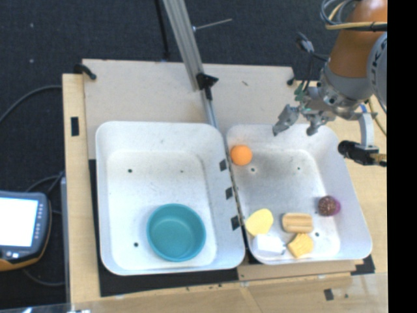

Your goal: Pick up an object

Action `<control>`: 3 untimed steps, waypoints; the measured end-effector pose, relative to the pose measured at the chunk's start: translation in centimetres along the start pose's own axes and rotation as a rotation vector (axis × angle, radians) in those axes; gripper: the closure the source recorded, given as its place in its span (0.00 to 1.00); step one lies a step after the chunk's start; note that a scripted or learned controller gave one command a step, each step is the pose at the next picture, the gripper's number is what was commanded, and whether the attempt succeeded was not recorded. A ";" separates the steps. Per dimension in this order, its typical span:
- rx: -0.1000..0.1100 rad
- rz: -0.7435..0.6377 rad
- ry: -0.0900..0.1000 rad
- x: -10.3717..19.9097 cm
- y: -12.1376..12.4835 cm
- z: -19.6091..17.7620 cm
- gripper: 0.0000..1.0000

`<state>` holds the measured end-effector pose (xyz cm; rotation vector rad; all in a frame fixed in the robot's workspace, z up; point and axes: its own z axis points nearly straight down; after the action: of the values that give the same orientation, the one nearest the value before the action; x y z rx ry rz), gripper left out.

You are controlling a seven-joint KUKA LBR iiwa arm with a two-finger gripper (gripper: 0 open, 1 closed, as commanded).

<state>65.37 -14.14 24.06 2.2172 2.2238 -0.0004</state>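
Observation:
My gripper [298,124] hangs over the far edge of the right bin [345,181], fingers spread apart with nothing between them. An orange ball [241,155] lies at that bin's far left corner, left of the gripper. Along the near side lie a yellow rounded piece [259,222], a tan bread-like block [297,223], a white block [268,244] and a small orange-yellow wedge [301,246]. A dark purple ball [328,205] rests near the right wall.
The left bin [117,175] holds a teal bowl [175,232] at its near right. A slanted metal post [189,44] rises behind the bins' shared edge. A screen device [19,230] sits off the bench at the left.

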 end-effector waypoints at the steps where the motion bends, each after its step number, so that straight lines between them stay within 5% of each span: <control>1: 0.000 -0.001 -0.001 0.0 0.0 0.0 0.00; 3: 0.005 0.003 0.000 0.0 -1.3 11.1 0.00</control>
<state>64.11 -14.14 13.00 2.2232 2.2223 -0.0064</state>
